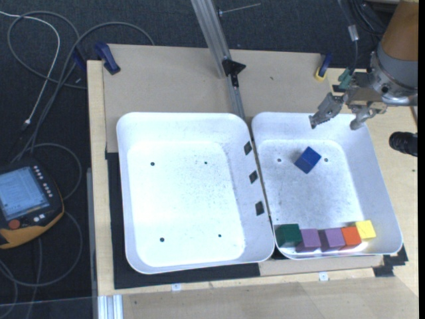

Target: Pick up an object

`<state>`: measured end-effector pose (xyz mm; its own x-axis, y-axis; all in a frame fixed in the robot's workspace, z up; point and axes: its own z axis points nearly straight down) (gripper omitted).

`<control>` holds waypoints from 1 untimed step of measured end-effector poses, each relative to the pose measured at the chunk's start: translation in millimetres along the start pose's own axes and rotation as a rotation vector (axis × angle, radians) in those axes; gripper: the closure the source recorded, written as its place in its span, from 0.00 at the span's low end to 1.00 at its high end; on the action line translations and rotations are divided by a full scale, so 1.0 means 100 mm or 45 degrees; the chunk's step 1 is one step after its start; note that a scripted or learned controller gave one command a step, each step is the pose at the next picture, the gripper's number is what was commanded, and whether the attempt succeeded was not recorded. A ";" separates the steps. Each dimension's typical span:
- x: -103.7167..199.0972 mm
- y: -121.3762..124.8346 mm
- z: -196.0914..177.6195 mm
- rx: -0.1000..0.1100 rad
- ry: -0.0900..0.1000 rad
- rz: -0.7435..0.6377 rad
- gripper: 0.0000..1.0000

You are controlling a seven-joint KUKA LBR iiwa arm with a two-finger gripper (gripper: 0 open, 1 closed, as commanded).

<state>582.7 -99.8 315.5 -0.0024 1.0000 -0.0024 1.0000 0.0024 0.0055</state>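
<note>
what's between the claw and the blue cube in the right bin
Nothing: in the camera view, only bare speckled white bin floor separates the open claw from the blue cube.

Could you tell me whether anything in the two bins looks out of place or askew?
Only mildly: the blue cube sits alone mid-bin in the right bin, turned at an angle, while the other blocks line the near wall. Nothing looks spilled or damaged.

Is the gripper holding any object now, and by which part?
Nothing is held. The gripper hangs open over the right bin, apart from the blue cube.
</note>
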 end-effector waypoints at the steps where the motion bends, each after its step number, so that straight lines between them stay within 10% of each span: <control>1: -0.42 -0.37 0.67 0.019 0.005 0.010 0.00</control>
<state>546.6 -142.3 248.2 0.0056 1.0000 0.0016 0.9999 -0.0056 -0.0097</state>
